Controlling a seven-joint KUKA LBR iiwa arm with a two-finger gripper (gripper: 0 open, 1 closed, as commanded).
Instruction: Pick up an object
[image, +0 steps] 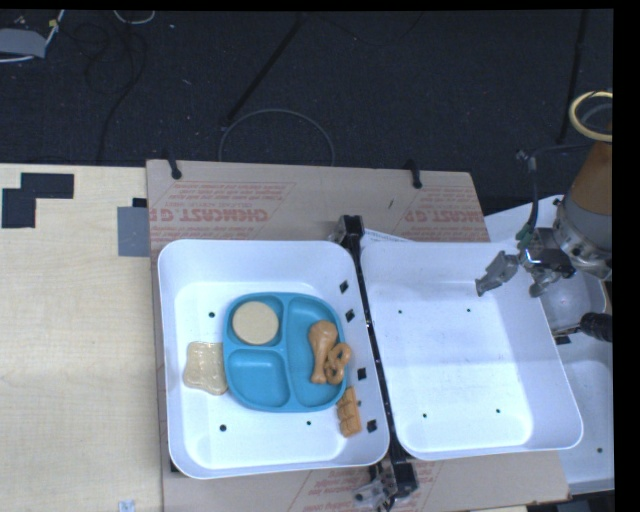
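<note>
From the fixed camera above the counter (70, 330), the arm (592, 190) comes in at the right edge and is cut off there, so only its wrist end and an orange-tan section can be seen. The gripper (520, 268) hangs over the far right corner of the right bin (470, 350). Two grey fingers (494, 272) can be made out, spread apart with nothing between them; the second one is partly lost against the wrist hardware and hard to read.

All the objects lie in the left bin (190, 290), well apart from the fingers, across the divider between the two bins. There is one blue three-compartment plate (262, 375). Relative to that plate: one round tan disc (254, 322) sits in its far left compartment; one brown twisted piece (328, 351), perhaps a pretzel or a toy drumstick, lies in its right compartment; one pale beige piece (205, 367), shaped like a slice of bread, touches its left rim; one small orange-brown piece (348, 411) lies just off its near right corner, its form too small to name.

Two bins are counted, resting on a cardboard sheet (300, 205) with reversed red print.
</note>
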